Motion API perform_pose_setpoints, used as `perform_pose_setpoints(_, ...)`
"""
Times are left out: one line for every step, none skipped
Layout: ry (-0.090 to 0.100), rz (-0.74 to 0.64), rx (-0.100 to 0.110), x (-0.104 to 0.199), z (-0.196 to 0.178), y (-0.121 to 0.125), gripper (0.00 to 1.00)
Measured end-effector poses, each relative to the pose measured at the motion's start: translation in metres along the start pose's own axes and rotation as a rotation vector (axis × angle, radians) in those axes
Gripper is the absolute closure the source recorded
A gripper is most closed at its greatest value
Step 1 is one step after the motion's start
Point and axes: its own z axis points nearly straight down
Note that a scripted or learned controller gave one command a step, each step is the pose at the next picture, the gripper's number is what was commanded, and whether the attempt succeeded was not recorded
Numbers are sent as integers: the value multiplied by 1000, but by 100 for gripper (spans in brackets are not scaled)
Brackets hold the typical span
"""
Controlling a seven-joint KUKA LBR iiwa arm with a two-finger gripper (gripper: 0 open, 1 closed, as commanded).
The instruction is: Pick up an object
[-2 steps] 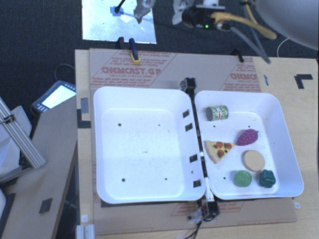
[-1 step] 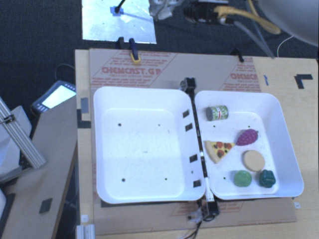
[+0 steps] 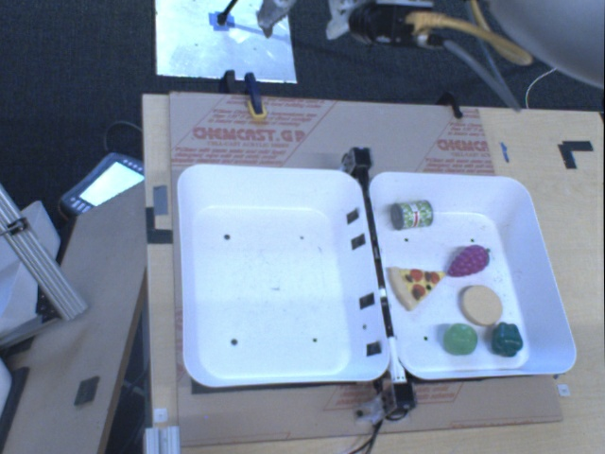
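The right bin [image 3: 542,246] holds several small objects: a green can [image 3: 412,215] lying on its side at the back, purple grapes [image 3: 469,259], a pizza slice [image 3: 414,285], a tan round biscuit [image 3: 480,305], a light green ball [image 3: 460,339] and a dark green pepper [image 3: 507,339]. My gripper [image 3: 307,8] hangs high at the top edge of the view, beyond the bins and over the floor, far from all the objects. Its two fingers stand wide apart, open, with nothing between them.
The left bin [image 3: 274,272] lies beside the right one, joined by a black-clipped divider [image 3: 371,253]. A shiny metal plate [image 3: 227,26] lies on the floor at the back. A yellow clamp [image 3: 255,102] grips the board's rear edge. A screen device [image 3: 109,183] and an aluminium rail [image 3: 38,263] are at left.
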Motion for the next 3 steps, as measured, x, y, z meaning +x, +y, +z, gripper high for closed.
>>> perform_pose_setpoints(1,-3,-3,0,-12,0,100)
perform_pose_setpoints(1,-4,-2,0,-11,0,0)
perform_pose_setpoints(2,-7,-5,1,-23,0,100)
